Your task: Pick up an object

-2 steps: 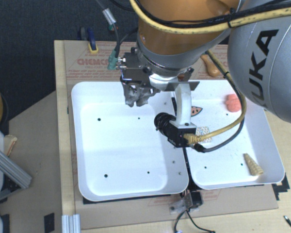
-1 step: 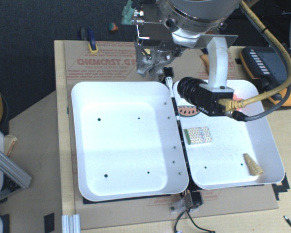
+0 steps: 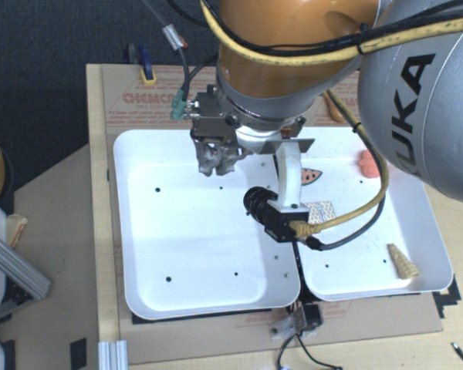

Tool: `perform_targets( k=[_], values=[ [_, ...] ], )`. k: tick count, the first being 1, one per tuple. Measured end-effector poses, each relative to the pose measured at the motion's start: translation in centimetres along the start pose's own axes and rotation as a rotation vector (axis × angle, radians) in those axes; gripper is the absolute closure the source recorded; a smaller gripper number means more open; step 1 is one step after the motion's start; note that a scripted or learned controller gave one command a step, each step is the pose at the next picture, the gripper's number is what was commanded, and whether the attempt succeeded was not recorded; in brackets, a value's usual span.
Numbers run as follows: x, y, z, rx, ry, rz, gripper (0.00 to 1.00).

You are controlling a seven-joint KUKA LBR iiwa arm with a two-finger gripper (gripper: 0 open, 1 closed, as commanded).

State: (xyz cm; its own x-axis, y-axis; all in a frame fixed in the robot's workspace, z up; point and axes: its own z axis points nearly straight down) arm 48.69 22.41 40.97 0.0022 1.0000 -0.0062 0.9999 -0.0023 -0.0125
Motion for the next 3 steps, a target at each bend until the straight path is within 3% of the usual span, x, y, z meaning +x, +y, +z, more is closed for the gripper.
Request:
perform_targets(
  k=[1, 2, 3],
  values=[
    [0.0, -0.9, -12.6, -0.027, 0.014, -0.005, 1.0],
    [0.0, 0.4, -0.3, -0.001, 0.0, 0.0, 1.0],
    [-0.1, -1.0, -13.4, -0.028, 0.014, -0.004, 1.0]
  ],
)
